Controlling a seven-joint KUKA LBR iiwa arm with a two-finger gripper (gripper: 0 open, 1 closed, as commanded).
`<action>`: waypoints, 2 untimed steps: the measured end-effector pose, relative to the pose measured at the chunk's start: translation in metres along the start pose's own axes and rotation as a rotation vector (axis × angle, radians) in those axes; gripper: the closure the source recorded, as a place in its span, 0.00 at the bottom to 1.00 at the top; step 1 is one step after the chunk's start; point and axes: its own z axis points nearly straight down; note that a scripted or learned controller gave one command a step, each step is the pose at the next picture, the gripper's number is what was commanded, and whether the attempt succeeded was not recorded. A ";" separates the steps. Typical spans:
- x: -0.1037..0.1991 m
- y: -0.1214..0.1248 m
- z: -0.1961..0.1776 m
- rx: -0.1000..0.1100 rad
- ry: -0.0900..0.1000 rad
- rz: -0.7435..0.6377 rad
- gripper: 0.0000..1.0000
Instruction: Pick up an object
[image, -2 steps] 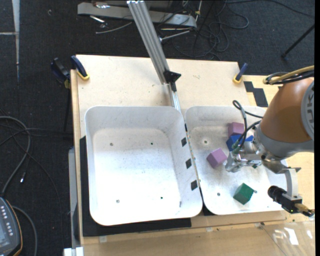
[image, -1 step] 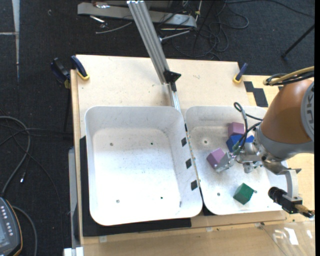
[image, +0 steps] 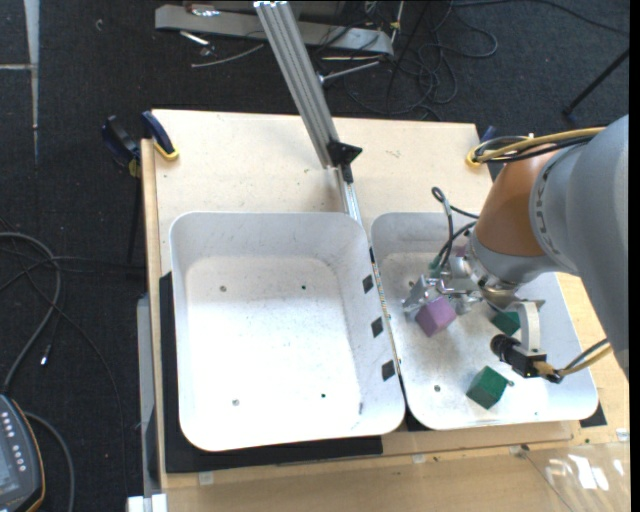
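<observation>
1. The arm (image: 560, 210) reaches in from the right, its orange band above the wrist, low over the right bin (image: 420, 400).
2. The gripper (image: 432, 300) hangs right above a purple block (image: 435, 318) — whether it grips the block, I cannot tell from here.
3. The purple block sits in the right bin's left half, near the middle divider.
4. A green block (image: 488, 386) lies near the front of that bin — another green piece (image: 508, 322) is just under the wrist.
5. The left bin (image: 270, 330) sits alongside.
</observation>
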 end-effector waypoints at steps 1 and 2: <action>0.008 -0.026 -0.003 0.006 0.002 0.005 0.00; 0.008 -0.025 -0.013 0.004 0.001 0.004 1.00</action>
